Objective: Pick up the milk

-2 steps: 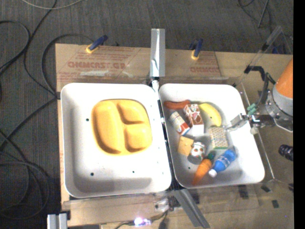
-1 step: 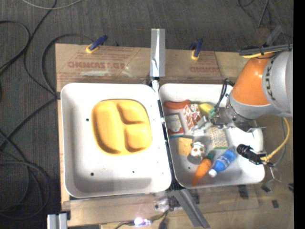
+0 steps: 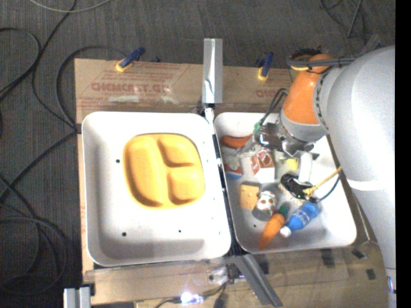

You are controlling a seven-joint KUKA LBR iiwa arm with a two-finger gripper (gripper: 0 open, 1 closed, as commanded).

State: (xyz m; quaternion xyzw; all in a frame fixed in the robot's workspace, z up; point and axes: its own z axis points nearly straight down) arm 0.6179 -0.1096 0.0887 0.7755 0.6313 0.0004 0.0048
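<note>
The milk (image 3: 259, 162) looks like a small white carton with red print, standing in the right bin (image 3: 340, 233) near its middle back. My gripper (image 3: 272, 140) hangs just above and behind the carton, low over the bin's back part. The dark wrist under the orange band (image 3: 302, 104) covers the gripper's tip. I see nothing held.
Crowding the milk are an orange cup (image 3: 236, 140), a second small carton (image 3: 232, 166), a cracker (image 3: 249, 196), a carrot (image 3: 272, 230), a blue bottle (image 3: 302, 217) and a yellow piece (image 3: 289, 165). The left bin (image 3: 103, 172) holds a yellow divided plate (image 3: 165, 169).
</note>
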